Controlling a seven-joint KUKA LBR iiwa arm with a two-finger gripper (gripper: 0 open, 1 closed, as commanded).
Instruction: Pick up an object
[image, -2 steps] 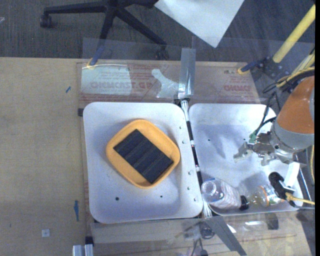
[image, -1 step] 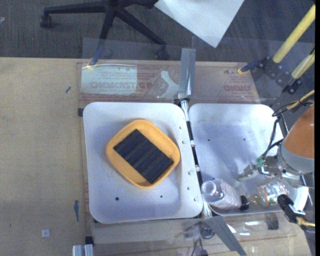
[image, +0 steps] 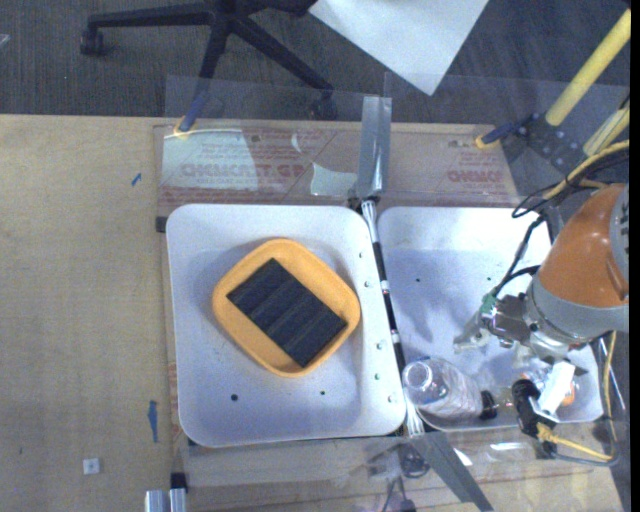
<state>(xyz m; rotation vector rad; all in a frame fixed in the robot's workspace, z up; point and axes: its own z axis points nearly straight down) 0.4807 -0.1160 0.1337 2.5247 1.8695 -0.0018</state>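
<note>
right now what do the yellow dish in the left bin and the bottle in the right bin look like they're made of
Yellow dish: probably matte plastic, going by its even colour, soft rounded rim and lack of shine; the dark ribbed panel on it is harder to judge. Bottle: clear thin plastic, see-through with bright glints and a crumpled look.

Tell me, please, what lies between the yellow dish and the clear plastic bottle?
In the camera view, the bins' adjoining rims separate the yellow dish, in the left bin, from the plastic bottle, in the right one.

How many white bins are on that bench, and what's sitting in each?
2. The left bin holds an orange tray with a dark ribbed insert. The right bin holds a clear plastic bottle at its near edge; the arm may hide more.
</note>
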